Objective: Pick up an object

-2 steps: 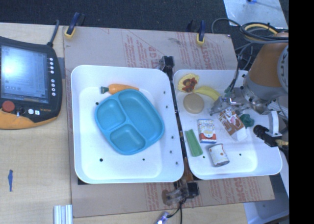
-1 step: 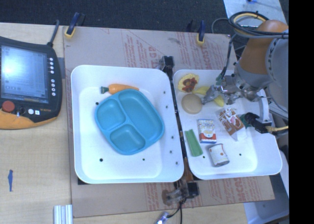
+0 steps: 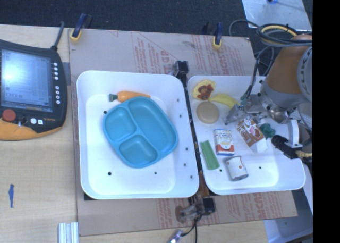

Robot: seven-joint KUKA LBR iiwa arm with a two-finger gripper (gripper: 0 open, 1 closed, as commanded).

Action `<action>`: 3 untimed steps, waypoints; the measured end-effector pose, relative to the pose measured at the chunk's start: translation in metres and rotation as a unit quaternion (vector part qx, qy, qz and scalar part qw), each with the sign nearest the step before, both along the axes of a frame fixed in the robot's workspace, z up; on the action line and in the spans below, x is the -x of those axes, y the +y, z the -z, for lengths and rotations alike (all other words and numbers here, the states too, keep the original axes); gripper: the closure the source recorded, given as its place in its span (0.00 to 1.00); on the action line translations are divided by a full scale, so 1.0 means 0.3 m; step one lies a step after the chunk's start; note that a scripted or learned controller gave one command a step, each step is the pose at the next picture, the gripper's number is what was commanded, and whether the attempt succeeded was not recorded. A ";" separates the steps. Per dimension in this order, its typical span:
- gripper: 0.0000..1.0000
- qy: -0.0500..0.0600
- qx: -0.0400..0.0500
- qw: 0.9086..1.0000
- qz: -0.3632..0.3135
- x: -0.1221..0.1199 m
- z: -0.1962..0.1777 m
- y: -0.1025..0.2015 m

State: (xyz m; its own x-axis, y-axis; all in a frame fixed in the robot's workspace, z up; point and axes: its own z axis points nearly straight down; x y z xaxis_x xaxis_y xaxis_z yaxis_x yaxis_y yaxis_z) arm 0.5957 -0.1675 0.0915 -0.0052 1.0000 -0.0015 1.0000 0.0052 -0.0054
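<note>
Here the end effector (image 3: 245, 110), grip state unclear, hangs by the right bin's (image 3: 276, 181) crowded far-right edge.

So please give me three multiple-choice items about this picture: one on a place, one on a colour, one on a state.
1. Where does the carrot lie?
A. in the left bin, against the far edge of the tray
B. in the right bin, beside the can
C. on the bench outside the bins

2. What colour is the divided tray?
A. red
B. blue
C. white

3. How does the small can rest in the right bin?
A. upright on its base
B. stacked on the green stick
C. lying on its side

Answers: 1 A, the orange carrot touches the tray's far rim in the left bin. 2 B, it is light blue. 3 C, its side faces up.
</note>
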 end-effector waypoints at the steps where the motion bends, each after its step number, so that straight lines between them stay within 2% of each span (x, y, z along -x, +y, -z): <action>1: 0.00 -0.001 -0.001 1.000 0.001 -0.202 -0.002 0.022; 2: 0.00 0.000 0.000 1.000 0.000 -0.094 -0.001 0.004; 3: 1.00 0.000 0.000 1.000 0.000 -0.095 -0.036 0.003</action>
